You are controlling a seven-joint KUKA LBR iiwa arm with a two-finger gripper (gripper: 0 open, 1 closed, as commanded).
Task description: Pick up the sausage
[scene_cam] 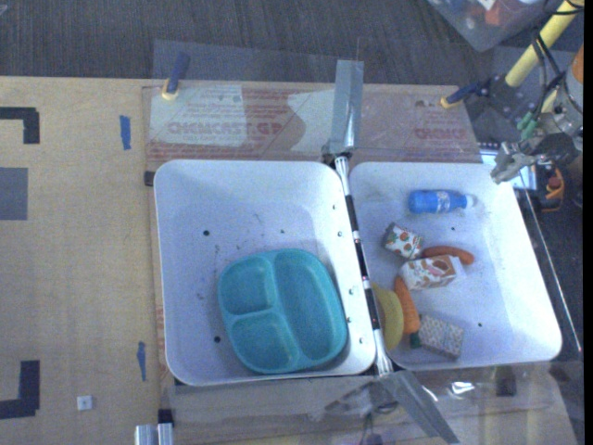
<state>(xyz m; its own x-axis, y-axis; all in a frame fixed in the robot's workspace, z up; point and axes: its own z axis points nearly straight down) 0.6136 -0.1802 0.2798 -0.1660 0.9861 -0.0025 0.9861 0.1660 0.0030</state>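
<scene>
Starting at the left, the bench (74,248) is seen to carry two shallow white bins side by side. In the left bin (185,202) one teal plate (281,310) with three compartments is found, lying toward the near edge. In the right bin (519,276) seven things are counted: one yellow banana (390,320) and one orange carrot (407,308) near the divider, one small patterned carton (403,241), one milk carton (431,272), one speckled grey block (440,336), one blue bottle (437,201) toward the far side, and the one sausage (450,253), lying just behind the milk carton. The gripper (517,158) is seen above the right bin's far right corner, well apart from the sausage; nothing is held, and whether the fingers are spread or closed cannot be told.
</scene>
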